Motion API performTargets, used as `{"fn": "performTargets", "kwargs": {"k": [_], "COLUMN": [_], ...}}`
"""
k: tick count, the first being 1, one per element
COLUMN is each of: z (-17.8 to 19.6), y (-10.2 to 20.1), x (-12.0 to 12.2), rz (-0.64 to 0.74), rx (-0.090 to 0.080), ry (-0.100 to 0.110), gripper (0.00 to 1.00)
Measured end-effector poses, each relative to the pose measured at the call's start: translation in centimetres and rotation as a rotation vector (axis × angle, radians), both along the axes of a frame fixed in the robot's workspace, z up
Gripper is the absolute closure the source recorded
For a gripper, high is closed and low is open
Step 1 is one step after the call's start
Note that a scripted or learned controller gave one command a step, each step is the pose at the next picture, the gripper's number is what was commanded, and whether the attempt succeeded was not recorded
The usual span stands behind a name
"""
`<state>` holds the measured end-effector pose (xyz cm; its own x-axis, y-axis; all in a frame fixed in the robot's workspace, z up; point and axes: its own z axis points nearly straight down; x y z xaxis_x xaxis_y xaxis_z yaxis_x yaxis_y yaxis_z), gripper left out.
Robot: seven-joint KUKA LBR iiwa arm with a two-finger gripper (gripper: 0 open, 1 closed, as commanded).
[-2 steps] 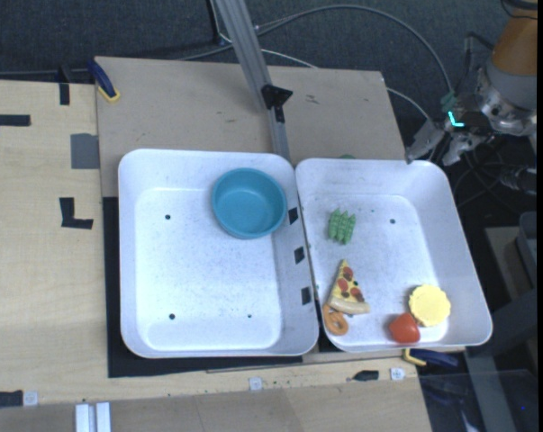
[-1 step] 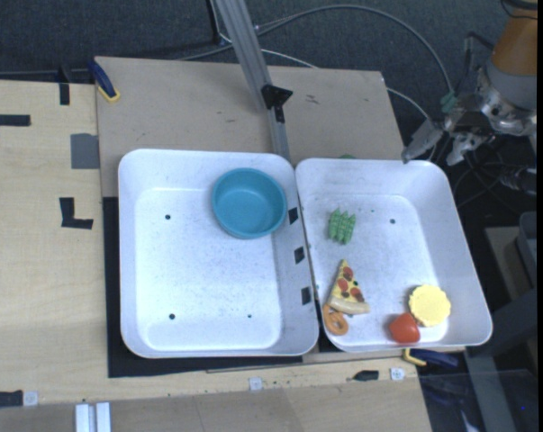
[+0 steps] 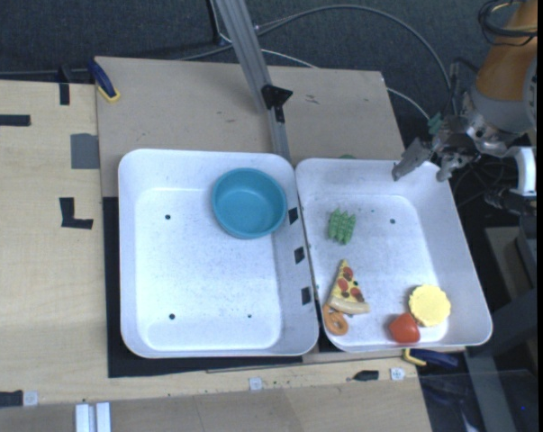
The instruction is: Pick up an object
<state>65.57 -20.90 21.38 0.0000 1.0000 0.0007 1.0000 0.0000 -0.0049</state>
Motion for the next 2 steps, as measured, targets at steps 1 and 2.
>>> {"fn": "performTargets", "kwargs": {"k": [1, 2], "z": [-5.8, -10.3], "y": [0.7, 1.4], "x": [0.6, 0.5], "rz": [0.001, 0.001], "rx": [0.000, 0.000], "ry": [0.000, -0.001], "gripper": [0.00, 0.00]}}
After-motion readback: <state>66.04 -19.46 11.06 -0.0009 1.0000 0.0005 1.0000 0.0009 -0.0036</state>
